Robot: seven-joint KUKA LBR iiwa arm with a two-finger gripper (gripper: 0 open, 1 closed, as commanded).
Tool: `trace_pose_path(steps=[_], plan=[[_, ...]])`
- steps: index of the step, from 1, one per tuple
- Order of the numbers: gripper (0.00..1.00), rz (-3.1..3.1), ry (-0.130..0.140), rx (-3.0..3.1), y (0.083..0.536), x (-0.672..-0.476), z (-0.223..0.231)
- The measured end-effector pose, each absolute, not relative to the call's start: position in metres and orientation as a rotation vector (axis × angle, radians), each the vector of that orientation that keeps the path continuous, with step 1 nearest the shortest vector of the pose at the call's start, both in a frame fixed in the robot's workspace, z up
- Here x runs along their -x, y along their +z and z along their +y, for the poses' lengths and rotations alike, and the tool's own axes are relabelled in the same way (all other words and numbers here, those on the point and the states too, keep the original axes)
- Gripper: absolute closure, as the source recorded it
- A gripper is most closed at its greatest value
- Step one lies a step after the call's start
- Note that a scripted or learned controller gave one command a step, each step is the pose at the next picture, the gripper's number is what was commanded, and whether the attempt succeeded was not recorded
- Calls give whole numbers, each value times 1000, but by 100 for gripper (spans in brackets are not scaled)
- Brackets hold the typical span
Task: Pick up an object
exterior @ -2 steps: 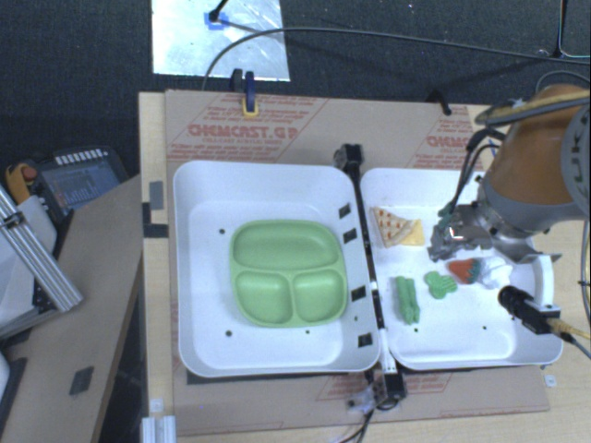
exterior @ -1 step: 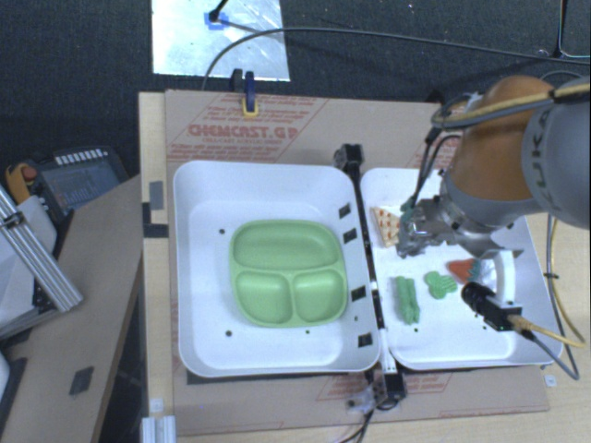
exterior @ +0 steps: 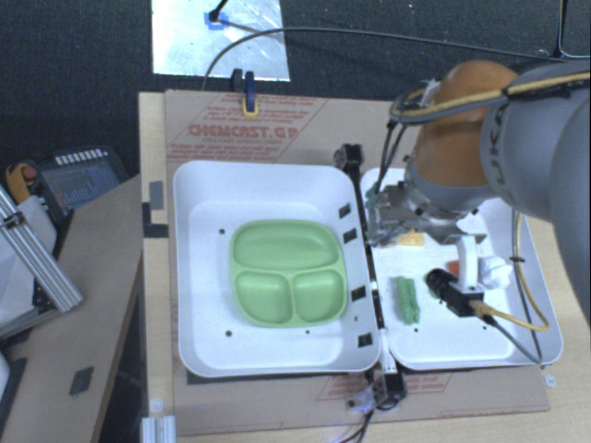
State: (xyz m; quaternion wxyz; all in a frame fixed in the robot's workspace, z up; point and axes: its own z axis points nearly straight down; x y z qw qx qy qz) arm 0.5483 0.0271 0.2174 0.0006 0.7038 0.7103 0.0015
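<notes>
Reaching in from the right, arm (exterior: 517,146) is hanging low over right bin (exterior: 517,340); gripper (exterior: 392,215) is near the divider, finger state impossible to tell. Green object (exterior: 406,300) is lying in that bin; divided green tray (exterior: 286,272) is sitting in left bin (exterior: 199,247).

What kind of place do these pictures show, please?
Probably a robotics lab bench, not a home. A robot arm reaches over two white bins clipped together on cardboard. A green tray lies in one bin, and a control pendant lies at the side.
</notes>
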Motion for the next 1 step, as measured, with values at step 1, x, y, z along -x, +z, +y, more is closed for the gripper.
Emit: trace_pose_path(steps=[1], plan=[[100, 2233, 3, -2211, 211, -550, 80]])
